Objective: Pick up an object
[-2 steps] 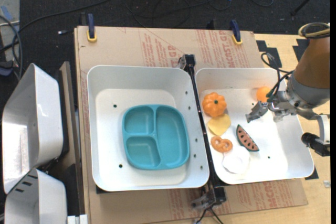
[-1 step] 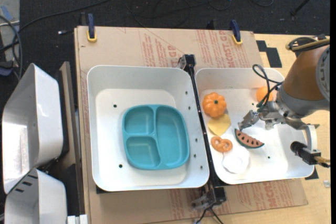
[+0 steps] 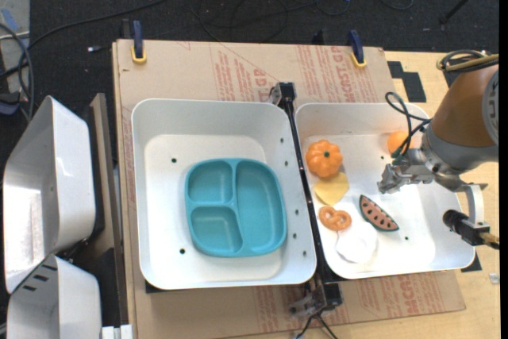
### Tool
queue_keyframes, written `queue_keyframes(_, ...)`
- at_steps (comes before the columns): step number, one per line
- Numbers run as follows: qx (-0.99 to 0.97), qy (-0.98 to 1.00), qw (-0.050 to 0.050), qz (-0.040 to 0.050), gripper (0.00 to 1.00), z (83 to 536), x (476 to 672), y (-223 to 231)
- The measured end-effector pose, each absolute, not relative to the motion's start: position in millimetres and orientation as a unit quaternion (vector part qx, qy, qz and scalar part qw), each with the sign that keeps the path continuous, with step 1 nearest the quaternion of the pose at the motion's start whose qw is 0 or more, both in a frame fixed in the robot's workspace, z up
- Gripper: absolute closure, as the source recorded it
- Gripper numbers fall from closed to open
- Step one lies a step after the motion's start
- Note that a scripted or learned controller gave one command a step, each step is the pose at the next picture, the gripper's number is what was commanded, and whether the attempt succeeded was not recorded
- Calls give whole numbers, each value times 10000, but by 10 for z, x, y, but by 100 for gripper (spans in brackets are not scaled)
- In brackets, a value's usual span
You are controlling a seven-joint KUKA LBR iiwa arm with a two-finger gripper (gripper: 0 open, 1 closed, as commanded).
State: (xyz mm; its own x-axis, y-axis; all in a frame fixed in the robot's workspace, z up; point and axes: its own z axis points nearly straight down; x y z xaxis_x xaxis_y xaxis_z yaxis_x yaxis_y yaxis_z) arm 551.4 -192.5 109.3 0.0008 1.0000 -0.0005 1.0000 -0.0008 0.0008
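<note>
The right bin [image 3: 413, 250] holds several toy foods. An orange pumpkin [image 3: 324, 158] sits at its left side, with a pale yellow wedge [image 3: 332, 190] just below it. Lower down lie an orange pretzel [image 3: 334, 218], a watermelon slice [image 3: 378, 213] and a white disc [image 3: 355, 246]. A small orange fruit [image 3: 396, 141] shows at the upper right, partly hidden by a cable. My gripper [image 3: 390, 179] hangs low over the bin's middle right, just above the watermelon slice and right of the pumpkin. I see nothing held in it.
The left bin [image 3: 159, 131] contains a teal divided plate [image 3: 235, 206]. A black bar [image 3: 300, 171] separates the two bins. The arm's orange band [image 3: 468, 111] and a black cable [image 3: 405, 119] overhang the right bin's upper right. White containers [image 3: 48, 186] stand at far left.
</note>
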Motion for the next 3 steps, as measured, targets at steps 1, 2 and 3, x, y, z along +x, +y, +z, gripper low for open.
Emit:
queue_keyframes(1,7062,7080,26,12,100,1719,5487,-1902)
queue_keyframes(2,7061,7081,27,12,100,2268,5402,-1873)
queue_keyframes(3,7072,7070,-7,-7,100,2026,5403,-1869)
